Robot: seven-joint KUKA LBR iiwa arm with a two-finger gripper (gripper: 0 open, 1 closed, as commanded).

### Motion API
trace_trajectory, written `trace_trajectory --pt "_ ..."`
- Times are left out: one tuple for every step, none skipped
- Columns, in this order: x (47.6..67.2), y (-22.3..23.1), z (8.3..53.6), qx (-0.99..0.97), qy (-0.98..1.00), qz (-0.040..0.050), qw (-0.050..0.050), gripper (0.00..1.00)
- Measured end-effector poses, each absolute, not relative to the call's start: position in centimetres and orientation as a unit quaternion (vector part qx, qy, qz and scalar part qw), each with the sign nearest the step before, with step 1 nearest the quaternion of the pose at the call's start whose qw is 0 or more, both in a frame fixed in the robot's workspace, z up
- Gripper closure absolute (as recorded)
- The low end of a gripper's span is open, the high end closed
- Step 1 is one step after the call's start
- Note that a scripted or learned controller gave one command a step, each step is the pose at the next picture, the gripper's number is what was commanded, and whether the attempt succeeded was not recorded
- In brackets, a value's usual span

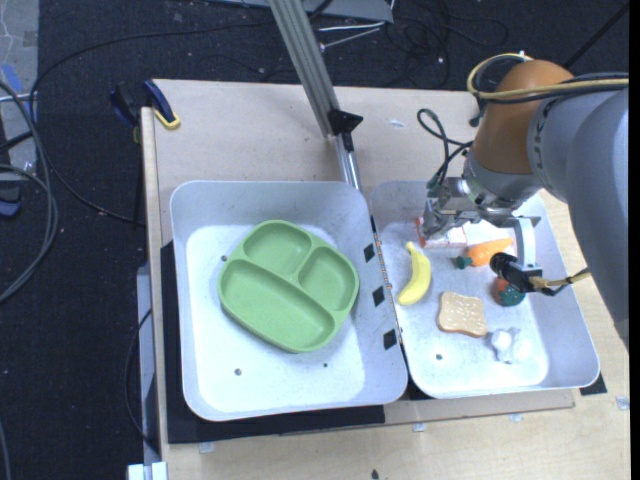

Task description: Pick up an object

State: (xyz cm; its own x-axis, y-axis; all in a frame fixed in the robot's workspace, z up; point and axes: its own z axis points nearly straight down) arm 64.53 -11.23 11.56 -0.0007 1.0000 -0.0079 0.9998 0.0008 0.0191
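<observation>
From the overhead camera, my gripper (438, 230) hangs low over the far end of the right bin (570, 353); whether its grip is released or clenched, I cannot tell. The banana (416, 274) lies just below-left of it, long axis running near-to-far, toast (462, 313) and carrot (486, 252) close by.

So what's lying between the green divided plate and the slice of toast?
In the camera view, the banana lies between the green plate and the toast, just past the meeting walls of the two bins.
</observation>
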Motion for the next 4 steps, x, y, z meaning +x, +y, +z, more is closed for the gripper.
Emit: trace_trajectory --pt "64.7 -11.4 18.0 0.706 0.708 0.0021 0.003 1.0" --pt "64.8 -11.4 23.4 0.706 0.708 0.0022 0.003 1.0" --pt "64.9 -11.4 27.9 0.706 0.708 0.0016 0.002 1.0" --pt "63.9 -5.9 26.0 0.705 0.71 -0.0004 -0.001 1.0"
